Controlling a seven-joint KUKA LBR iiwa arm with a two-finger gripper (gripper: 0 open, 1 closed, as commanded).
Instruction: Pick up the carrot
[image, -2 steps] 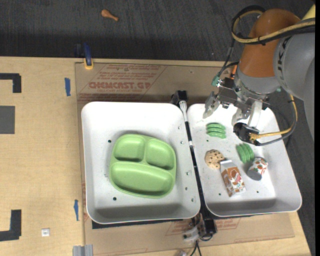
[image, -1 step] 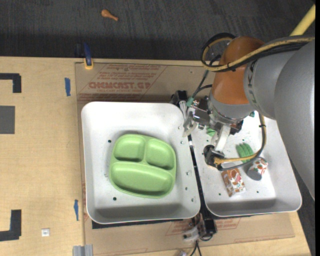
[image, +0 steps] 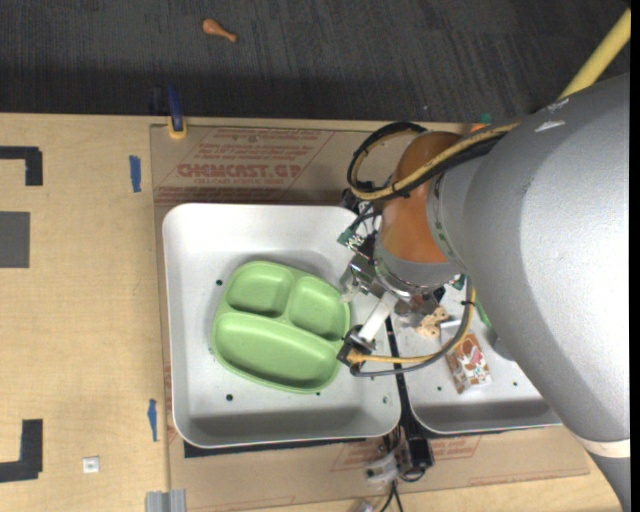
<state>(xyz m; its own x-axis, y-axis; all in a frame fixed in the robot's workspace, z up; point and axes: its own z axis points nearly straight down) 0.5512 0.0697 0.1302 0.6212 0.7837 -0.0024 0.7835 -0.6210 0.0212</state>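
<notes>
Carrot (image: 218, 30), best guess: the small orange tapered thing on the dark floor past the desk's far edge, toward the far-left corner, well apart from both bins. Too small to be sure.

Arm (image: 560, 230): huge in view, reaches in from the right, covers most of the right bin (image: 500, 405).

Desk (image: 80, 300): bare brown board left of the bins, black tape marks near its left edge.

Left bin (image: 190, 300): holds a green plate (image: 280, 325) with three compartments, lying tilted across the bin's middle and near side.

End effector (image: 385, 295): hangs over the wall shared by the two bins, just beside the green plate's right end. Cannot tell how far open it is; nothing seen in its hold.

Packet (image: 468, 365): red and white, in the right bin near its near edge, by the arm's edge. Tan piece (image: 432, 322): tiny, just below the wrist, identity unclear.

Risks, judged:
- If that orange thing is the carrot, it sits off the desk and far from the end effector; any grasp in the bins comes up with nothing.
- If a carrot lies under the arm, it can't be checked from here.
- A descent here could strike the plate rim or bin wall, or close on the plate or packet instead.
</notes>
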